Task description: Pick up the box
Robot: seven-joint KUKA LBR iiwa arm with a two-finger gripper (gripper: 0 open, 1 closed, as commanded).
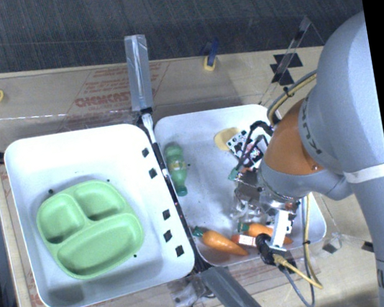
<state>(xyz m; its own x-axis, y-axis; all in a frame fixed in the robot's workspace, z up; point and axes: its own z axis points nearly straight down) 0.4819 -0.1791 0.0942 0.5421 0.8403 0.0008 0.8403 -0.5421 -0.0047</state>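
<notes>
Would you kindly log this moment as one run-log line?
arm: over right bin | gripper: low among clutter, fingers unclear | carrot: near edge | green bottle: by divider | green tray: left bin

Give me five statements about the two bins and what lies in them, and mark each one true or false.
1. The green divided plate lies in the left bin. True.
2. The green bottle lies in the left bin beside the plate. False: it lies in the right bin, near the wall between the bins.
3. The carrot lies near the front edge of the right bin. True.
4. The arm reaches over the left bin. False: it hangs over the right bin, coming in from the right.
5. The divided plate is orange. False: it is green; the carrot is orange.
</notes>
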